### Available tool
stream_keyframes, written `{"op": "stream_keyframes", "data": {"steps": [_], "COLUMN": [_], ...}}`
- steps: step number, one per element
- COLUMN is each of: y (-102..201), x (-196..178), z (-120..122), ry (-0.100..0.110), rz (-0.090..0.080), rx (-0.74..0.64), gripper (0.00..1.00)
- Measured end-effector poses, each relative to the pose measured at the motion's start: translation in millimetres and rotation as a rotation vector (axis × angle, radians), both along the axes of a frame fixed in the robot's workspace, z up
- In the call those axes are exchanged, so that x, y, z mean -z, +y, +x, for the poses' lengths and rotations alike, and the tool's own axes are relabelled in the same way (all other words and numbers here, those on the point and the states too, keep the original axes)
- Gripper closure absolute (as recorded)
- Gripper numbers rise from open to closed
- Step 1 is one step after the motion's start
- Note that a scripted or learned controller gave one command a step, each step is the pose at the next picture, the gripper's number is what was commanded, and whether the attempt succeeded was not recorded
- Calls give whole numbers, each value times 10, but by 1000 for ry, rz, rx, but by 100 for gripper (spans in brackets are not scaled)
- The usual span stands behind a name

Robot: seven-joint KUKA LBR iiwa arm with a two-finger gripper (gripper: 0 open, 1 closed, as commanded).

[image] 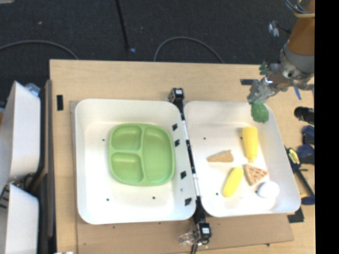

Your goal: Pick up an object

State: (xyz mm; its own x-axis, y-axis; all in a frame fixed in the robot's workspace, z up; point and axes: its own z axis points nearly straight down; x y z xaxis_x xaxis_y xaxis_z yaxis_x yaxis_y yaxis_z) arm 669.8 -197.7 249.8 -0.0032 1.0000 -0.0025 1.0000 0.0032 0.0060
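Wooden bench [132, 78] on dark carpeted floor [79, 20]

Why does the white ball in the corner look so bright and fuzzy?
In the camera view, the white ball sits on the white right bin, so its edges wash out against it; the whole view is a bit soft, and the gripper above the green object looks blurred too. The green divided plate stands out clearly.
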Motion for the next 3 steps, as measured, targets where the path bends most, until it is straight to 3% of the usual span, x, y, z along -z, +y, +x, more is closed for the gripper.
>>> {"op": "stream_keyframes", "data": {"steps": [3], "y": [1372], "x": [44], "z": [-338], "ry": [7], "rz": [3], "rx": [-2], "gripper": [100]}}
